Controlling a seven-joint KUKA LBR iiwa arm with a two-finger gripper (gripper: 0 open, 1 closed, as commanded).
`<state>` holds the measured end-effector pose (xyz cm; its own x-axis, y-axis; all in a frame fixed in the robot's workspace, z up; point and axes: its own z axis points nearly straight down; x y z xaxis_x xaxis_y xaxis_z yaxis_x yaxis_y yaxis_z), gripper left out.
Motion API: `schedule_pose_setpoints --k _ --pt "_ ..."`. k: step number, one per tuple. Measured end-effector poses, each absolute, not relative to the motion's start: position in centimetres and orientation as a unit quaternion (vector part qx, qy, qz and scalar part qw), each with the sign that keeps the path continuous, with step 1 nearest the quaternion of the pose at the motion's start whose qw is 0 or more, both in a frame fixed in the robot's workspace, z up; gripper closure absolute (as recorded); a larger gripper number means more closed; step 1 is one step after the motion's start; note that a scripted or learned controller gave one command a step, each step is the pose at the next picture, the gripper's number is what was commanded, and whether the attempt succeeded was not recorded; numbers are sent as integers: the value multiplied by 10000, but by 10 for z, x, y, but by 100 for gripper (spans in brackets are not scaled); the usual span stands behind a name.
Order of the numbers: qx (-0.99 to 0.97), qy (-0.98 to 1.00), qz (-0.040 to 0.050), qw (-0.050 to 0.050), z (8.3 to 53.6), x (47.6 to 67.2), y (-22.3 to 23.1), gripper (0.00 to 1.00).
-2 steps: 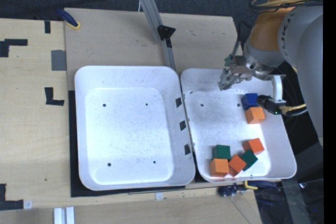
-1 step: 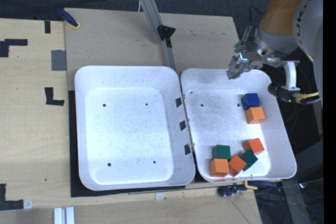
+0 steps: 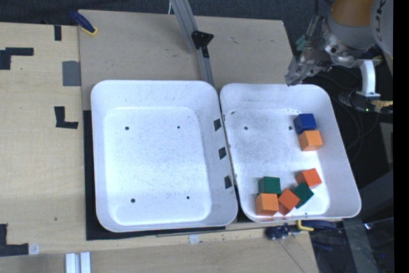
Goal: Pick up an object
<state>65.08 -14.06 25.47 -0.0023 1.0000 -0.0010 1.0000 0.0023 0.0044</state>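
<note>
Down at the near edge of the right bin [image 3: 339, 137] a little cluster of blocks is sitting: an orange block [image 3: 266, 202], a dark green block [image 3: 270, 185] touching it from behind, a reddish-orange block [image 3: 288, 199] tilted just beside them, another green block [image 3: 303, 193] tucked against that one, and one more orange block [image 3: 310, 177] right above; further back along the right wall a blue block [image 3: 305, 121] is resting with an orange-tan block [image 3: 310, 140] touching its near side; the left bin [image 3: 102, 137] is lying next to it on the table [image 3: 38, 156], the two rims meeting in the middle.

The arm [image 3: 358, 3] is reaching in from the upper right, its orange band bulging up top and the grey wrist angling down and to the left; the gripper [image 3: 299, 73] is hanging over the far rim of the right bin, around its back corner, well apart from every block; nothing is sitting between the fingers as far as I can see, but they're too small and dark against the background, so I honestly cannot tell whether they're spread or closed; a slanted metal pole [image 3: 182, 3] is crossing the table behind the bins.
</note>
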Motion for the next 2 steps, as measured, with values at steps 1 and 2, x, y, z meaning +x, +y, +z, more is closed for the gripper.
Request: schedule_pose_setpoints --k 1,2 --pt "7063 7079 8 10 283 652 -140 100" --pt "7053 7089 -2 -8 285 631 -97 100"
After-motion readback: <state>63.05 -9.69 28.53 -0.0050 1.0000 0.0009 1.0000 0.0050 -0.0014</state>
